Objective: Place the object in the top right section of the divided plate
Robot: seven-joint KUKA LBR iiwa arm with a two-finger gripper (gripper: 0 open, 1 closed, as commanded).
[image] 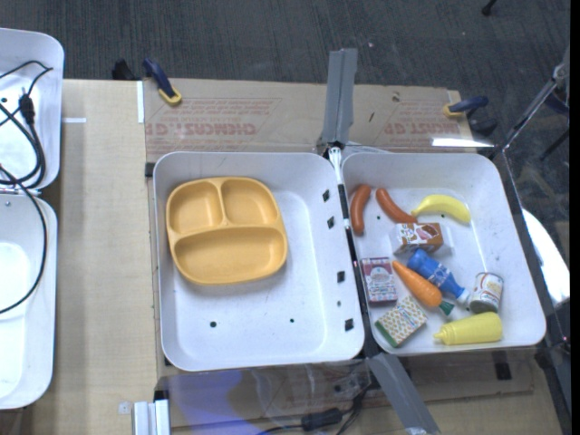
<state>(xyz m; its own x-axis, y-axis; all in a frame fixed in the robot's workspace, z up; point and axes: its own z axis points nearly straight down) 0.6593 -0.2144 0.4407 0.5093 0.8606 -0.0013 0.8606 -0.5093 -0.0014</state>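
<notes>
Two white bins (181,333), yellow divided plate (227,229) left.

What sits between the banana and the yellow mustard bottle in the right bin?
In the camera view, between the banana and the mustard bottle lie a small brown carton, a blue bottle, a carrot and a can.

On my desk (100,243) a cardboard sheet (272,116) is held by blue clamps (161,80); black cables (23,143) trail over white trays (23,315) at the left.
</notes>
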